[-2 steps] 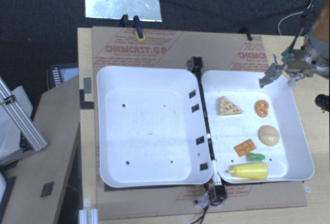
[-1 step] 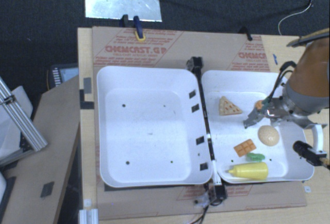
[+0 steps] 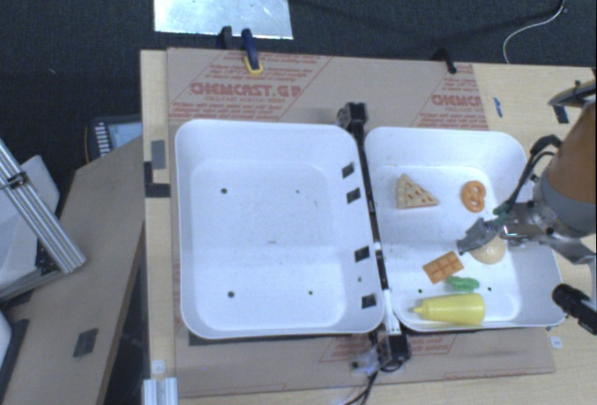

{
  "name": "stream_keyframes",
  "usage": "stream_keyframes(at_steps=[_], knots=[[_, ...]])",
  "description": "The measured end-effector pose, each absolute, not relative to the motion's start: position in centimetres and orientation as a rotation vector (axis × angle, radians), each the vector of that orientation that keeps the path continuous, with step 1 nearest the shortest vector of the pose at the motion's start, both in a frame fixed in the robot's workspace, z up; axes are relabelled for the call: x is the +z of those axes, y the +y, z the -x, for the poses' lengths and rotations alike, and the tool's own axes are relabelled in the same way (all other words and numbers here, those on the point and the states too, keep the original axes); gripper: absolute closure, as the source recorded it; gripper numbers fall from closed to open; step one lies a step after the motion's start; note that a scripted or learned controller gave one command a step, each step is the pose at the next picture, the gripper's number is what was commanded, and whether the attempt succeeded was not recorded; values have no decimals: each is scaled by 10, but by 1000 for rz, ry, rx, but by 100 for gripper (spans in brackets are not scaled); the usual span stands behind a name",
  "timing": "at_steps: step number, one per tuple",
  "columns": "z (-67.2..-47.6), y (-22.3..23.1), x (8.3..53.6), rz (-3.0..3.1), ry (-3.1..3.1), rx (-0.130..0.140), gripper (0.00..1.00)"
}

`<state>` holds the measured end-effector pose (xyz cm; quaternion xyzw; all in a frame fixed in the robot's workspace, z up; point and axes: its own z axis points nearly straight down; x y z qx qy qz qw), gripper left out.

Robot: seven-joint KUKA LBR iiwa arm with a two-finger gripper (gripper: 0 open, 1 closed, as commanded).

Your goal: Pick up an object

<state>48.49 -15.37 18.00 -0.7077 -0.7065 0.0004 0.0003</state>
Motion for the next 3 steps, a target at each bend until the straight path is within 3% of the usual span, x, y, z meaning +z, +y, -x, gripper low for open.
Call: stream_keyframes(at_steps=[1,2,3], knots=[[-504,-97,143,2209,-2229,-1,0],[-575,-103,360,2228,-2244,-21,0],[-610,-75,540,2224,-2244,-22,0]])
